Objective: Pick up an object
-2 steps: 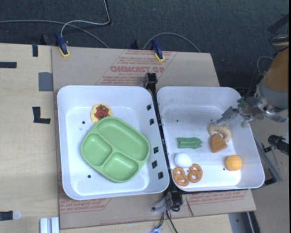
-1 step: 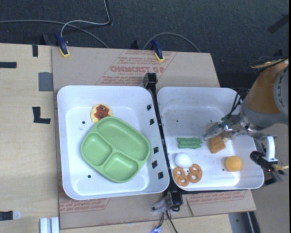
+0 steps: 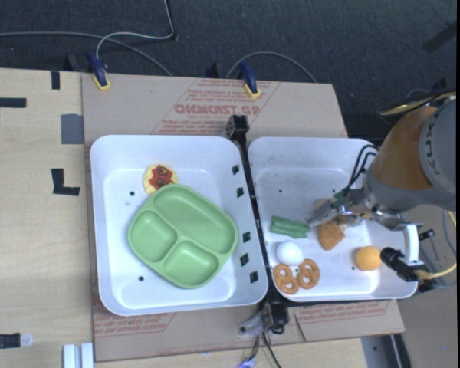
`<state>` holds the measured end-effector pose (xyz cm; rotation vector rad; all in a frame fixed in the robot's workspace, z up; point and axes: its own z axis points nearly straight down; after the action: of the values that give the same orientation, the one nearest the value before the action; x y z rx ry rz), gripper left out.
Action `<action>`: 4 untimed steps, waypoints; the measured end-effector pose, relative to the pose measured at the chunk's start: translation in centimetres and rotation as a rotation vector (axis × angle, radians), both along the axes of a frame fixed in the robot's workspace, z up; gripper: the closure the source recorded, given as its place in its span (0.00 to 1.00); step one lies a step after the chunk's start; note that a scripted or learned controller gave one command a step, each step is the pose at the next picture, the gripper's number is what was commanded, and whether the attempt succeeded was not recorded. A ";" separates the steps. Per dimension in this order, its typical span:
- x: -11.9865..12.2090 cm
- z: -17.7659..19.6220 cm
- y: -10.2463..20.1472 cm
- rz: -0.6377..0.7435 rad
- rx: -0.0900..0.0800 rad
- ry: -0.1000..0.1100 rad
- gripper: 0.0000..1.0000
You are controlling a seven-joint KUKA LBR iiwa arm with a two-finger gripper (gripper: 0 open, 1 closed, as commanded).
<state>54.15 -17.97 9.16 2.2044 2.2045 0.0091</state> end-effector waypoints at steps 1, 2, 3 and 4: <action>-3.2 -0.5 3.1 0.000 0.010 0.015 0.00; -3.2 0.4 3.1 0.000 0.010 0.016 1.00; -3.2 0.4 3.1 0.000 0.010 0.016 0.00; 1.8 -0.5 7.3 0.002 0.011 0.017 0.00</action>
<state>55.91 -10.66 8.63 2.2164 2.2204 0.0030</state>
